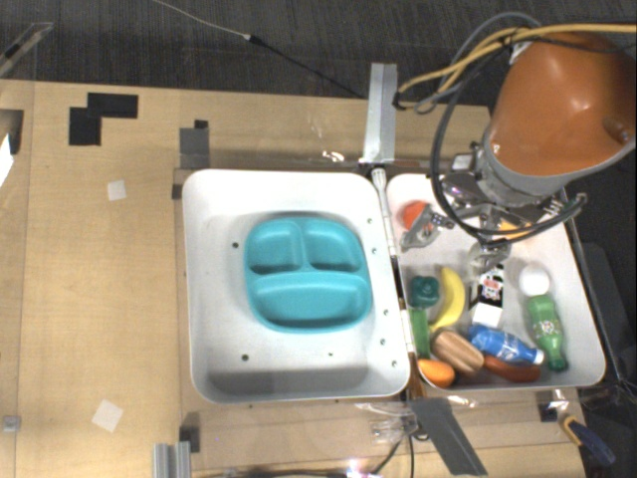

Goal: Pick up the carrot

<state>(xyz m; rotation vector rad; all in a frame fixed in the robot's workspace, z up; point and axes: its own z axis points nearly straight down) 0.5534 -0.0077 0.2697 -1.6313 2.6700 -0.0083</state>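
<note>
Right now I'm hovering my jaws (490, 259) over the right shallow white plastic bin (580, 267); how wide they stand, I cannot tell. I'm judging the orange tapered piece (435, 371) at its near-left corner, touching the tan bun-shaped toy (457, 350), as the carrot: probably light, stiff, slick, best pinched mid-body. Clutter is crowding it against the wall; room is tight.

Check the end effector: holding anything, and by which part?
Cannot be told. The end effector hangs over the right bin, nothing visibly gripped; the carrot lies at the bin's near-left corner.
</note>
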